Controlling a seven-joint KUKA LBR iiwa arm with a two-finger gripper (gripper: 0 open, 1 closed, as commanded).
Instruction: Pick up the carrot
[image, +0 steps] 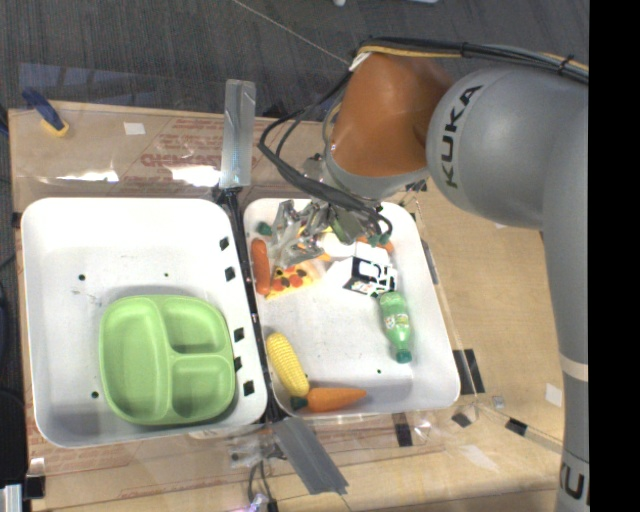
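Orange carrot (335, 398) lying flat at the near edge of the right white bin (425, 385), thick end to the left, tapering to a point on the right. Its thick end sits just beside an ear of yellow corn (286, 364), approx. touching.

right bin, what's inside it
In the right bin: a corn cob, carrot, green bottle, hot dog. The gripper covers the far end.

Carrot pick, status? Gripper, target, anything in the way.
Gripper low over right bin's far end, holding nothing visible. Carrot lies at near edge, untouched. Corn touches its left end; green bottle apart.
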